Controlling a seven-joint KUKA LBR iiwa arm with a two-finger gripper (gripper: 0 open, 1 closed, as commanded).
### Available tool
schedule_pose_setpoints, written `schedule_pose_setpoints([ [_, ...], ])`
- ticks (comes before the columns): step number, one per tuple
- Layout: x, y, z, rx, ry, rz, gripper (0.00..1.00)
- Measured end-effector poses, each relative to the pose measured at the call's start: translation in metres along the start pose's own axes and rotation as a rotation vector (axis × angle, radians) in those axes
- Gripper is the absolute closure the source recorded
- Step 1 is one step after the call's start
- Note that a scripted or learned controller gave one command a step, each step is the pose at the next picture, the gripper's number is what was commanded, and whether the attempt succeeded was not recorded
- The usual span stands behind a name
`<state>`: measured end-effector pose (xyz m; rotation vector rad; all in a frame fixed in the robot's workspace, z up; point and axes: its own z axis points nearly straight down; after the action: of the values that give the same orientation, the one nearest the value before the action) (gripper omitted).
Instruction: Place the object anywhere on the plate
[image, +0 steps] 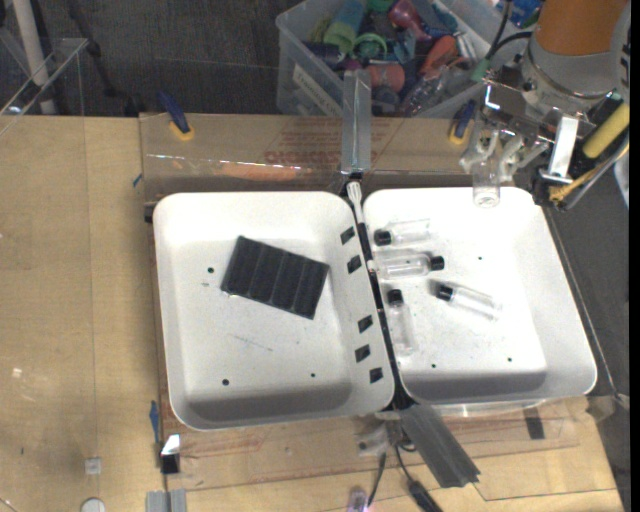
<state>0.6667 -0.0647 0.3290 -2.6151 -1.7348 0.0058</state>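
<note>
Held above the far right corner of the right bin (520, 370), the hand (497, 160) is seen with a clear vial (486, 188) hanging upright at its fingertips; the vial appears to be pinched between the fingers, which are closed about it to a narrow gap. The vial's lower end is seen over the bin's far rim. Two white bins are counted on the worktop (70, 300), set side by side and touching along a central divider. One dark ribbed plate (275, 277) is found lying flat in the left bin (190, 390), slightly turned. Four more clear vials with black caps are counted in the right bin: two (400, 234) (408, 264) near the divider at the far side, one (400, 318) just beside the divider further forward, and one (464, 298) lying apart toward the middle. A crate of coloured items (390, 45) is seen beyond the bins.
</note>
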Motion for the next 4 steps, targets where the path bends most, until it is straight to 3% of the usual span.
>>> schedule_pose_setpoints([
  [1, 0.009, -0.022, -0.037, -0.006, 0.001, -0.14, 1.0],
  [2, 0.022, -0.009, -0.013, -0.002, 0.0, -0.216, 1.0],
  [4, 0.044, -0.019, -0.025, -0.006, 0.0, -0.41, 1.0],
])
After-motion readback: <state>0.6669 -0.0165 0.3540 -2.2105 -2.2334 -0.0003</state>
